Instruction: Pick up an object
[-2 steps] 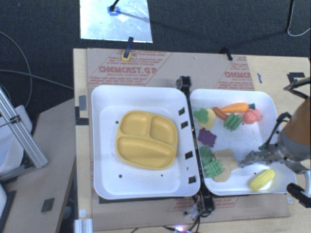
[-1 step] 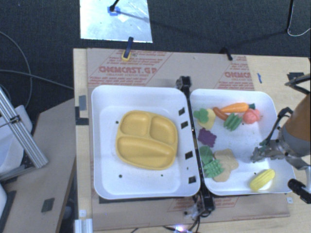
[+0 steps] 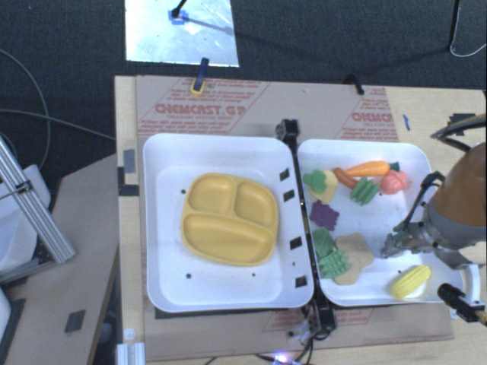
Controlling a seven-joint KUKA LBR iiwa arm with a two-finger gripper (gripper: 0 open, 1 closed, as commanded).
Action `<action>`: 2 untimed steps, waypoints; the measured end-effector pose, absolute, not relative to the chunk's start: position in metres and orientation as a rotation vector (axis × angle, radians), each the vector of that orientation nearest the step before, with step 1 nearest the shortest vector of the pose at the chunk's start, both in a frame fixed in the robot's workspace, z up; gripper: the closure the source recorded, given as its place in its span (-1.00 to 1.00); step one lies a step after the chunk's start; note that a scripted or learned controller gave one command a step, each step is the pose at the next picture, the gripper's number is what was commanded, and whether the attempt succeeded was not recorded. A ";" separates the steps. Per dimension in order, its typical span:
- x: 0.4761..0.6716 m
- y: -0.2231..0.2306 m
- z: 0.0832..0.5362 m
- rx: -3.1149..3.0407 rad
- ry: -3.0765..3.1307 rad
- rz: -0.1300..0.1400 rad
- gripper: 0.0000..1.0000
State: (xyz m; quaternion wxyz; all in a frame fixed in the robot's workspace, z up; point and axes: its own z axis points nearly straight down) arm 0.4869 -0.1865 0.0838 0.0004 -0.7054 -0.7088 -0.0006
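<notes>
The grey arm with the orange band reached in from the right, and its dark tool (image 3: 397, 242) hung low over the right white plastic bin (image 3: 417, 155); I could not tell its state. A yellow toy corn cob (image 3: 410, 280) lay just beside it, near the bin's front edge. An orange toy carrot (image 3: 367, 169) lay at the back. The left white bin (image 3: 163, 166) held a yellow divided plastic plate (image 3: 228, 218)

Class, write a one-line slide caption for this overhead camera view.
Gripper low in the right bin near a yellow corn toy; yellow divided plate in the left bin.
</notes>
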 end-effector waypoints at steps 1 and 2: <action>0.487 -0.191 0.084 -2.220 -2.224 -0.001 1.00; 0.488 -0.102 0.120 -2.208 -2.236 -0.008 1.00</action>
